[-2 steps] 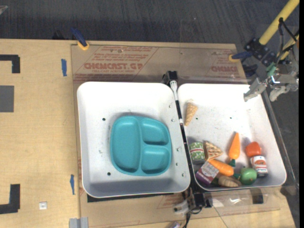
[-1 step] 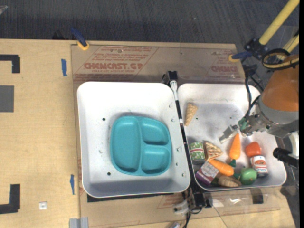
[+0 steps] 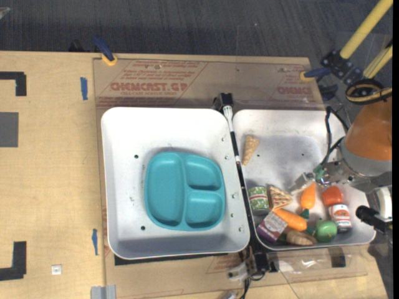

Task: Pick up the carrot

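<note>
Two shallow white bins sit side by side on the worktop [image 3: 50, 185], and the right bin [image 3: 283, 126] serves as the landmark for everything else. Touching its left wall is the left bin [image 3: 124, 136], which carries a teal divided plate [image 3: 185, 190] in its middle. Inside the right bin, a pale cone-shaped piece [image 3: 250, 148] lies alone near the upper left corner, well apart from the rest. The remaining things crowd along its lower edge: a green-labelled can [image 3: 258, 198], a sandwich wedge [image 3: 279, 197], a purple packet [image 3: 272, 226], a small red-capped bottle [image 3: 337, 207], a green round item [image 3: 325, 230], and two orange pieces. The carrot [image 3: 290, 218] lies slanted near the bin's lower middle, just beside the purple packet. The hand [image 3: 319, 174] hangs over the bin's right half, close above the upright orange piece [image 3: 308, 196]; whether it is clenched or released, I cannot tell.
</note>
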`<control>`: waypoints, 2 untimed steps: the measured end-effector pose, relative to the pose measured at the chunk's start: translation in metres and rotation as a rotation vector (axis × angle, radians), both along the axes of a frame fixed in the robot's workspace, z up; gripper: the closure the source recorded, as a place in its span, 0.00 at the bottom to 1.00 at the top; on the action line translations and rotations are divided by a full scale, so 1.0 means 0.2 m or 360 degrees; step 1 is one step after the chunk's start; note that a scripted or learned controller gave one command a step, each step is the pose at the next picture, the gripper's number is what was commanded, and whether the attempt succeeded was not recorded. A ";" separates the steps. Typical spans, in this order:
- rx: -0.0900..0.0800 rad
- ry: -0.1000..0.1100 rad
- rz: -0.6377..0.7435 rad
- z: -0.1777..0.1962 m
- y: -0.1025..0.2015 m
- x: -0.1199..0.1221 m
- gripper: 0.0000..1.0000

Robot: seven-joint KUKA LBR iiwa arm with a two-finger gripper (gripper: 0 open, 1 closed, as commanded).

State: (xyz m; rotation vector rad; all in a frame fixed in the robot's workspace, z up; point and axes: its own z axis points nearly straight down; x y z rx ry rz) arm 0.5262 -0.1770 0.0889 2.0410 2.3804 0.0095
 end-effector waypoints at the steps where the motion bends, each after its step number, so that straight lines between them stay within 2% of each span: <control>1: -0.0008 -0.0016 -0.0003 0.06 -0.01 0.01 1.00; 2: 0.0001 0.0005 -0.0258 0.55 0.31 0.02 1.00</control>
